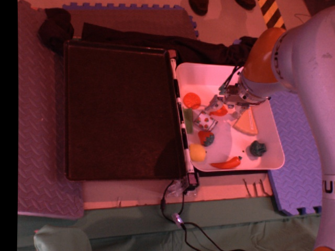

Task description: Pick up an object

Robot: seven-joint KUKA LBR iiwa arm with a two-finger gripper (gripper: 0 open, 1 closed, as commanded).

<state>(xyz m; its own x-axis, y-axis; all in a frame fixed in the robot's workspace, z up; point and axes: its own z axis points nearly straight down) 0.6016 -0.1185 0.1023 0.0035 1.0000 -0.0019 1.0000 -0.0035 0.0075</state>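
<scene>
Closest to the lens, a red chili pepper (227,163) lies at the near rim of the white bin (272,140), with a yellow lemon-like fruit (197,152) just left of it and a dark green lump (257,148) to its right. Farther into that bin, the gripper (222,104) hangs low over a small red piece (220,111), probably another pepper. Whether its claw is wide or narrow I cannot tell; the pink light blurs it. A good grasp means centring over that piece, clear of the orange wedge (246,123) beside it.
</scene>
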